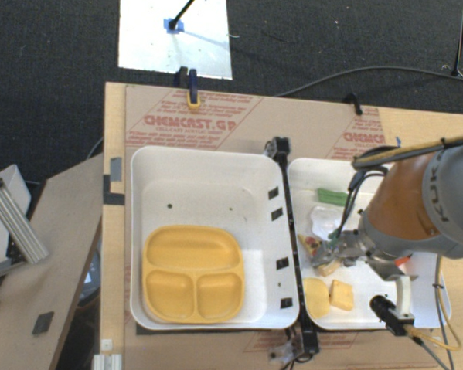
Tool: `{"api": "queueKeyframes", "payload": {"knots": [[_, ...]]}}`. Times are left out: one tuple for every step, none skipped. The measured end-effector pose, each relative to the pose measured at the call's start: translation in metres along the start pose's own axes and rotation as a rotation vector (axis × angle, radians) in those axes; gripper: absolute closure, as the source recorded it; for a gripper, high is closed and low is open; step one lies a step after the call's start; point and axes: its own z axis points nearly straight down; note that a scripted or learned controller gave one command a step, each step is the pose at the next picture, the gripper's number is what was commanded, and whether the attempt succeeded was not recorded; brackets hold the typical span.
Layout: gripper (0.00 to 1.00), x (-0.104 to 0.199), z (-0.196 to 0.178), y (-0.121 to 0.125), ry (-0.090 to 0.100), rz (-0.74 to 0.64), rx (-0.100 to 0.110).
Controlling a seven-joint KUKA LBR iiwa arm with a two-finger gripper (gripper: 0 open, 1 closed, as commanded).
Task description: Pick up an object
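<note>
Right bin point(306, 170): gripper point(330, 255) among objects

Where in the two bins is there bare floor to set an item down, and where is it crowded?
Left bin: bare floor between its far wall and the yellow tray. Right bin: crowded; green piece, white wrapper and yellow pieces cluster round the pincer.

You can't make out the gripper's point(330, 253) fingers against the small clutter point(315, 247) at the right bin's point(310, 170) left wall. The arm point(416, 209) hides that bin's middle and runs off the right edge.
</note>
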Motion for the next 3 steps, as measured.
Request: {"api": "queueKeyframes", "payload": {"knots": [[1.0, 0.0, -0.063, 0.002, -0.001, -0.004, -0.003], [1.0, 0.006, -0.107, 0.004, -0.001, -0.005, -0.004], [1.0, 0.006, -0.116, 0.005, -0.001, -0.004, -0.001]]}}
